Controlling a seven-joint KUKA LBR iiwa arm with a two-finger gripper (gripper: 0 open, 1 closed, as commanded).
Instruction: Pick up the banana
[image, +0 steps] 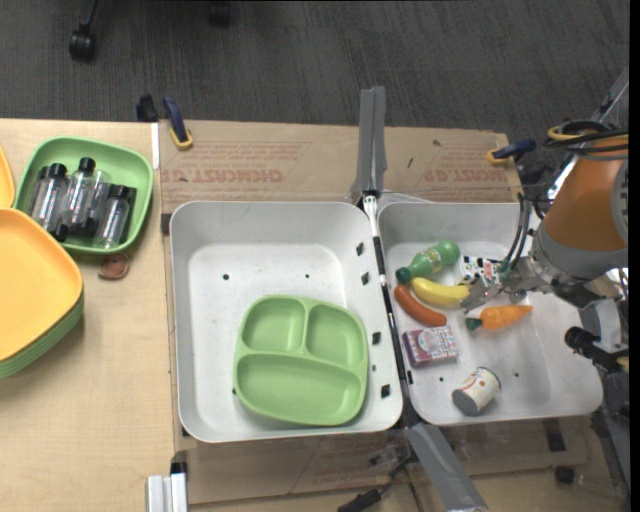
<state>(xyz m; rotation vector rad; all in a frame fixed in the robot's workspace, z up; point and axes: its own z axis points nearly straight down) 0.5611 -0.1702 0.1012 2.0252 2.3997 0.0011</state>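
— What lay in the left bin (190, 300)?
— A green divided tray (300, 360).
— And the right one?
— A green bottle (430, 260), a sausage (420, 305), a carrot (503, 316), a pink carton (430, 346), a tipped cup (476, 390).

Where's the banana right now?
The banana lies in the right bin, upper left part, between the green bottle above and the red sausage below, the claw just right.
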